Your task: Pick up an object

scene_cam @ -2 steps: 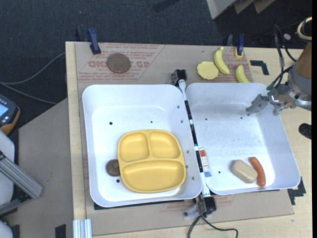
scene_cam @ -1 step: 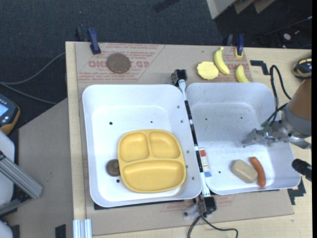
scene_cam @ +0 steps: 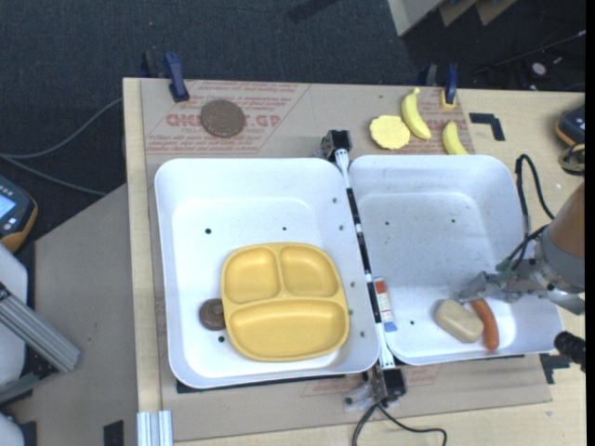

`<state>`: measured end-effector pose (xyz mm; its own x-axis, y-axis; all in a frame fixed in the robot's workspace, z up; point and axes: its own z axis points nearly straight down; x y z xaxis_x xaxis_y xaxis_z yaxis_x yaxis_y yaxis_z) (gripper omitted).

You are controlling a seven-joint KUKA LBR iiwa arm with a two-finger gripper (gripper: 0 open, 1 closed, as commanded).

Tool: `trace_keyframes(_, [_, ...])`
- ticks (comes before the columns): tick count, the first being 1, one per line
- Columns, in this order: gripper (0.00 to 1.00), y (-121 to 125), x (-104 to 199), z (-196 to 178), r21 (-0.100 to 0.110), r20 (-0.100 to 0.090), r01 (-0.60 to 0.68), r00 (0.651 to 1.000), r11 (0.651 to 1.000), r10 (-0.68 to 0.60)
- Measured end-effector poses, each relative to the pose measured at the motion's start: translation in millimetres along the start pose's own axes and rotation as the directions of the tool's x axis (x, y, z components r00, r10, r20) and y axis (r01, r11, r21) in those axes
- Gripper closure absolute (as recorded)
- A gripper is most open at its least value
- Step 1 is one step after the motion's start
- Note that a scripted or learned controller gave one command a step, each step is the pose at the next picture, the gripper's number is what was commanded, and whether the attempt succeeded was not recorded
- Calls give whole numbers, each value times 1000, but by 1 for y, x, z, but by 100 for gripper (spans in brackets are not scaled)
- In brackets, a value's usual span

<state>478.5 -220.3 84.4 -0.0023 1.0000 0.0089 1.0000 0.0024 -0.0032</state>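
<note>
gripper point(scene_cam: 485, 286) low in the right white bin point(scene_cam: 437, 193), grey fingers spread, grasping nothing. just beneath sit a beige oval soap-like block point(scene_cam: 457, 321) and an orange sausage-shaped toy point(scene_cam: 486, 323), touching, probably the pick targets. yellow divided plate point(scene_cam: 282, 299) fills the left white bin point(scene_cam: 186, 212).

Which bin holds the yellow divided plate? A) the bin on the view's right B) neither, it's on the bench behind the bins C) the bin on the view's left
C: the yellow divided plate lies in the left bin, with a small brown disc against its left edge; the right bin holds a beige block and an orange sausage.
</note>
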Motion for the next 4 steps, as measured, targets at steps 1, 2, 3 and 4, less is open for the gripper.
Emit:
trace_keyframes(1, [0,62,-3,-70,-15,14,2,1000,1000,-2])
trace_keyframes(2, [0,18,16,3,4,5,-3,1000,1000,3])
trace_keyframes(3, [0,81,18,-74,-15,13,3,1000,1000,-2])
trace_keyframes(4, [0,24,8,-34,3,7,-6,1000,1000,6])
